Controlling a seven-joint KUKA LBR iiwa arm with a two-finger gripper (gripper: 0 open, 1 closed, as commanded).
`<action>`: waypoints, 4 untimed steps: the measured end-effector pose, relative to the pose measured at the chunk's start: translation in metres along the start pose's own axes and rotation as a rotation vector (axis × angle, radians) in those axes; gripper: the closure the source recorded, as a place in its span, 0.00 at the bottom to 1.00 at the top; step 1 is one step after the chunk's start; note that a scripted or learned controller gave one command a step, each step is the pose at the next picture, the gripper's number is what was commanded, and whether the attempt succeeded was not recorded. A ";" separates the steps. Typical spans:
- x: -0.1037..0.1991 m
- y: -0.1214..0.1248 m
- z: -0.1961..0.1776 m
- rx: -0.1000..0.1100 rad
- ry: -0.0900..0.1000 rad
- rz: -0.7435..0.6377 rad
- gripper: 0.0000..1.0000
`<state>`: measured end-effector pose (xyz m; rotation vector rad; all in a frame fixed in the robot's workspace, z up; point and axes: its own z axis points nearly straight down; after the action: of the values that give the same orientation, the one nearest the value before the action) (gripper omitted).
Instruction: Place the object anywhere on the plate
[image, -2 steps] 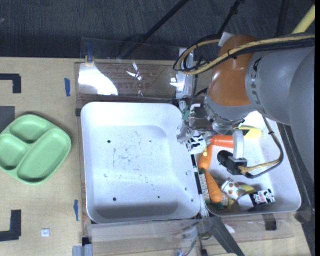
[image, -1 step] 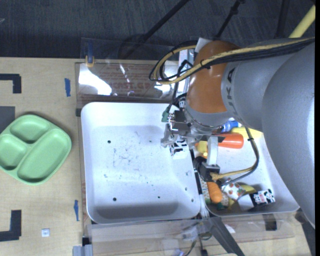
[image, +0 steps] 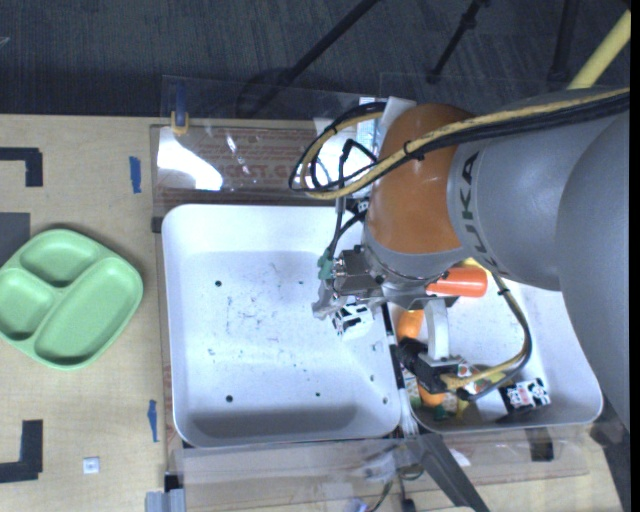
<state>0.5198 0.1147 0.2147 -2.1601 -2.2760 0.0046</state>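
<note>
My hand (image: 345, 300) hangs over the seam between the bins; I cannot tell its grip (wrist blocks it). The plate (image: 66, 297) lies far beyond.

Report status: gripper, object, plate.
Gripper low at the divider between the bins, grip unclear. Orange object partly hidden by the arm in the right bin. Green plate sits left on the bench, outside the bins.

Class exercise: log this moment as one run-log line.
arm: over bin divider | gripper: above left bin | green plate: left on bench, apart | orange object: right bin
</note>
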 end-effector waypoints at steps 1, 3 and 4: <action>-0.012 0.057 0.016 -0.007 -0.001 -0.182 1.00; 0.078 0.050 -0.014 -0.007 -0.001 -0.196 1.00; 0.100 0.104 0.005 -0.007 -0.002 -0.219 1.00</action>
<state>0.6182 0.2199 0.2089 -1.9021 -2.5027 -0.0020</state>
